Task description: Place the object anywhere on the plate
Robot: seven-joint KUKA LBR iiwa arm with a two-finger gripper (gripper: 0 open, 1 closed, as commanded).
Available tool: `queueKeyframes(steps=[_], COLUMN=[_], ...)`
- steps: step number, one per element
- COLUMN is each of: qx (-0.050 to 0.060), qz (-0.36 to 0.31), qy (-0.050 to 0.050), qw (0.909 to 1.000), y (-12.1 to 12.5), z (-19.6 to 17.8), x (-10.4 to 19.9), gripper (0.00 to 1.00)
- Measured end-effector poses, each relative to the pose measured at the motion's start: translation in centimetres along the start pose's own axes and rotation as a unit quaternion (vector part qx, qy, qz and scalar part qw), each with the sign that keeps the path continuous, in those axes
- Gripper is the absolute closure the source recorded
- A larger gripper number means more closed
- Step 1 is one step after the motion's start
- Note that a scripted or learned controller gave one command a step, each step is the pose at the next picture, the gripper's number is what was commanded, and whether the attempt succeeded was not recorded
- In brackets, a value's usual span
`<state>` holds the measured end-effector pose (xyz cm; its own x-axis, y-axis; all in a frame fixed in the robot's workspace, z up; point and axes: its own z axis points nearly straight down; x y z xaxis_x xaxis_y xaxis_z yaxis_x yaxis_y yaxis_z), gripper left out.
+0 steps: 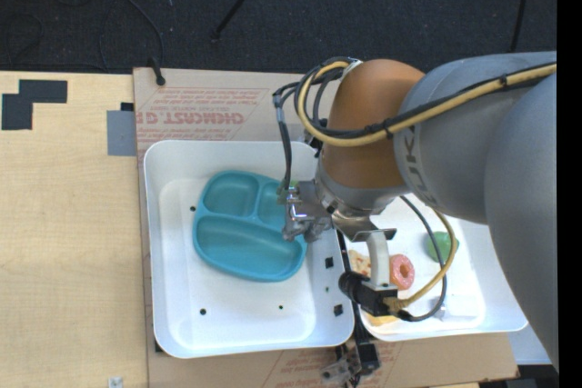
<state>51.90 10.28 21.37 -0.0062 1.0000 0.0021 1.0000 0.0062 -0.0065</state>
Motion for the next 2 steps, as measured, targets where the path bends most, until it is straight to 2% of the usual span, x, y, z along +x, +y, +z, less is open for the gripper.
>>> queueKeyframes(steps=[1, 2], qx=[0.0, 0.0], qz=[0.001, 0.003], qy=[-0.001, -0.001], qw=[1.0, 1.0], y=[-2.45, -2.37], z=[-0.4, -0.39], x=[2.54, 2.44], gripper=[1.0, 0.0])
